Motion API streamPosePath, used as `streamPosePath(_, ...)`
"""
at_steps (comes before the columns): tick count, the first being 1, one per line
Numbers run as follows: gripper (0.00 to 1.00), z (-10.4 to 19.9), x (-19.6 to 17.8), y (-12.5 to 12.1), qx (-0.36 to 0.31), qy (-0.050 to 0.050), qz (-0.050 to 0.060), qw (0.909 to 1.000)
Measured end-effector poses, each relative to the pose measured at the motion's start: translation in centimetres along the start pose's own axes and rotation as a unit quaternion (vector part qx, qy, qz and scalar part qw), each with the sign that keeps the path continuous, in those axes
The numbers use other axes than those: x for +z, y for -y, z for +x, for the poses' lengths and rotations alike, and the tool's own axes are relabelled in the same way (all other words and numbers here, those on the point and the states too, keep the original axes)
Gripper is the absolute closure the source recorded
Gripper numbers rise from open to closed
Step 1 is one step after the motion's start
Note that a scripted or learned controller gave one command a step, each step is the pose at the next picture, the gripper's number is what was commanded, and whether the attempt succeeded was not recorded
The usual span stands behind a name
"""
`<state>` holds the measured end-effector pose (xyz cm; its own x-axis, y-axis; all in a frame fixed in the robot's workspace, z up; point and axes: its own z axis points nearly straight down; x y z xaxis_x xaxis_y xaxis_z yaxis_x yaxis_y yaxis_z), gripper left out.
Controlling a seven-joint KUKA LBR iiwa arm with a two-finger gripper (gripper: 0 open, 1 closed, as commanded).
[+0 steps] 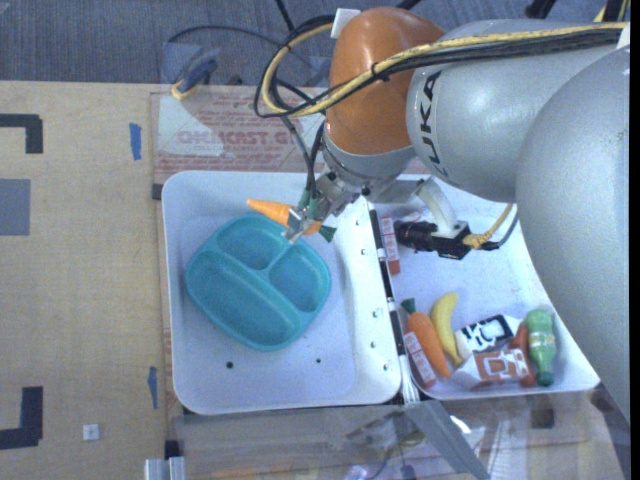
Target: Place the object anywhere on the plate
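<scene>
Item: gripper point(303, 220), jaws clamped on toy carrot point(268, 209) at teal plate's point(255, 293) far rim; should have released further over plate.

A small orange carrot point(272, 210) lies nearly level over the plate's point(258, 283) far rim, its thicker end toward the right. The plate is teal, three-sectioned, tilted diagonally, flat in the left bin point(200, 368).
</scene>
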<state>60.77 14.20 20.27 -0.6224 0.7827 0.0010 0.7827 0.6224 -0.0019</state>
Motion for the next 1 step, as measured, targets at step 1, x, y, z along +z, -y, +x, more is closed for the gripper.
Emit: streamPosePath(1,0.0,0.0,-0.01,0.0,0.0,0.0,0.0,1.0)
